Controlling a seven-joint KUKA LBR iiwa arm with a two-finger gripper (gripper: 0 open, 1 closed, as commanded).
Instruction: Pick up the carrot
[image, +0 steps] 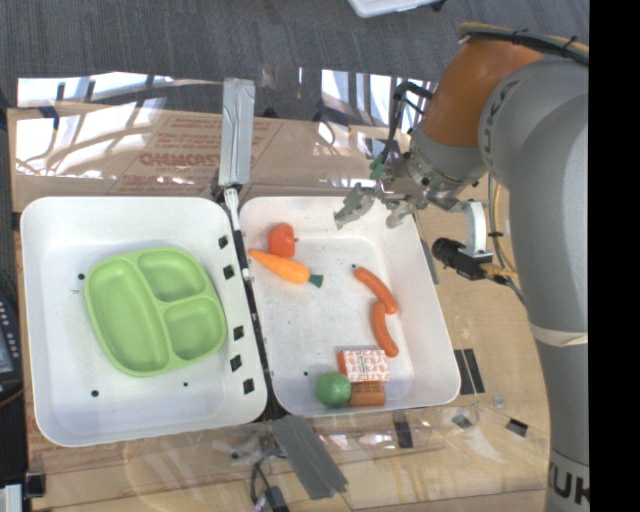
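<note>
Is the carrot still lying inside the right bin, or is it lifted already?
Lying in the bin. The carrot rests flat on the right bin's floor near its left wall, beside a red vegetable; the gripper is apart, over the far rim.

Orange carrot (281, 267) lies flat, green tip pointing right.

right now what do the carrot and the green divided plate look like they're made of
Carrot: probably moulded toy plastic, uniform orange with a smooth, slightly glossy surface and a dark green tip. Green divided plate: likely matte plastic, one even lime colour with soft rounded compartment ridges.
</note>
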